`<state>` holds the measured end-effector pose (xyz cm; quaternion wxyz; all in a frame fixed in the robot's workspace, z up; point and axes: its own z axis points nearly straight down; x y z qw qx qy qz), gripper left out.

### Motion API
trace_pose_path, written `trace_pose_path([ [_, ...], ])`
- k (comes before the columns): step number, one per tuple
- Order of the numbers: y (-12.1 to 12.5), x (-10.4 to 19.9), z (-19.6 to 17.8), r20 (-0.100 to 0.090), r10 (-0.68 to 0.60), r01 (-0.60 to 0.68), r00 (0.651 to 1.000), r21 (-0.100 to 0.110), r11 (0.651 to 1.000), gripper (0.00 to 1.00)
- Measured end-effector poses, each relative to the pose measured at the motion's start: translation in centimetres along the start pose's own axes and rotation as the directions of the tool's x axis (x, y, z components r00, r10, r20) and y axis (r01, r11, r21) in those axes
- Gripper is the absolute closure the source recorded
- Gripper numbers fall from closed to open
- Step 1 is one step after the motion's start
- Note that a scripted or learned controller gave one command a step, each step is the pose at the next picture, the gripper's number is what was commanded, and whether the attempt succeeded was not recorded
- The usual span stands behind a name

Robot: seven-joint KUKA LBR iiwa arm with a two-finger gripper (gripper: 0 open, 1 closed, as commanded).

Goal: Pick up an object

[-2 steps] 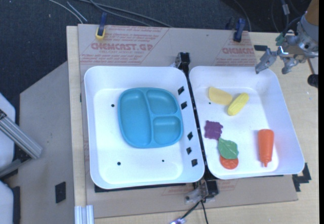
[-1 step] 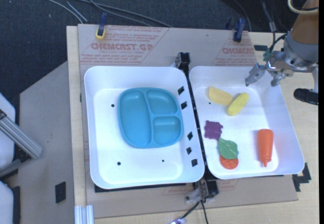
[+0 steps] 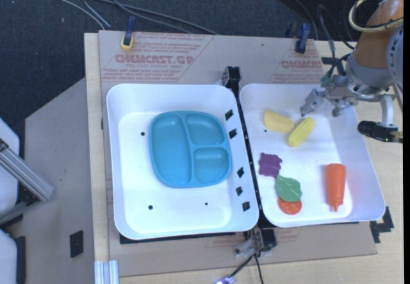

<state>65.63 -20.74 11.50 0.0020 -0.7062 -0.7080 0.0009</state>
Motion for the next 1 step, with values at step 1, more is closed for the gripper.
trace_pose_path([
  [1, 0.01, 0.09, 3.14, 0.000, 0.000, 0.000, 1.000, 0.000, 1.000, 0.00],
])
